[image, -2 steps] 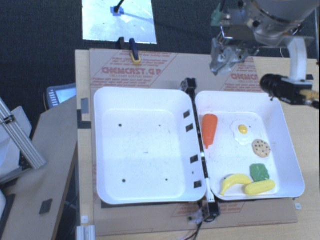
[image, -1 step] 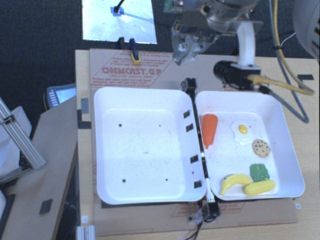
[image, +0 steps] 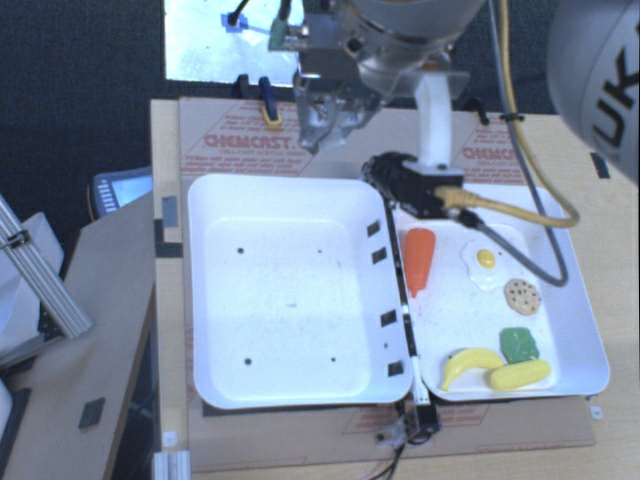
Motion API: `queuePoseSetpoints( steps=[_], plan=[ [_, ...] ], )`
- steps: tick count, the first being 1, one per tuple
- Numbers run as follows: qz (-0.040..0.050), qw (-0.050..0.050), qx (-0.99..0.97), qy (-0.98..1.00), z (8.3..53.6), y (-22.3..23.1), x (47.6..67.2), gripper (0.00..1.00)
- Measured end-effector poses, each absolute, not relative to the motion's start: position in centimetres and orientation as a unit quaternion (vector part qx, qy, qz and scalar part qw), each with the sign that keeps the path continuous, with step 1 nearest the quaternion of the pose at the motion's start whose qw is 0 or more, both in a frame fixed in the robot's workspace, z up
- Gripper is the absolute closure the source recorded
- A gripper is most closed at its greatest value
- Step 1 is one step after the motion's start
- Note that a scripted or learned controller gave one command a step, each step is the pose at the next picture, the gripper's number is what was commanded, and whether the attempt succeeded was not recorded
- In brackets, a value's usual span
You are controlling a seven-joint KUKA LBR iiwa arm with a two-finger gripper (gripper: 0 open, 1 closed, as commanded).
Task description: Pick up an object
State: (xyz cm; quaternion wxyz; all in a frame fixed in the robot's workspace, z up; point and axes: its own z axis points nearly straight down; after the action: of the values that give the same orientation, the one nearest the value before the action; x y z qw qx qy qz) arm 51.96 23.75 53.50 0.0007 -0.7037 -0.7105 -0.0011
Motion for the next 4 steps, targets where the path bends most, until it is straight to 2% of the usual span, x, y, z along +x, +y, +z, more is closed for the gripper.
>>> queuePoseSetpoints(
  steps=[4],
  plan=[
    [-0.0054, 0.0, -0.703, -0.711, 58.0, 23.6, 52.1, 1.0]
  ],
)
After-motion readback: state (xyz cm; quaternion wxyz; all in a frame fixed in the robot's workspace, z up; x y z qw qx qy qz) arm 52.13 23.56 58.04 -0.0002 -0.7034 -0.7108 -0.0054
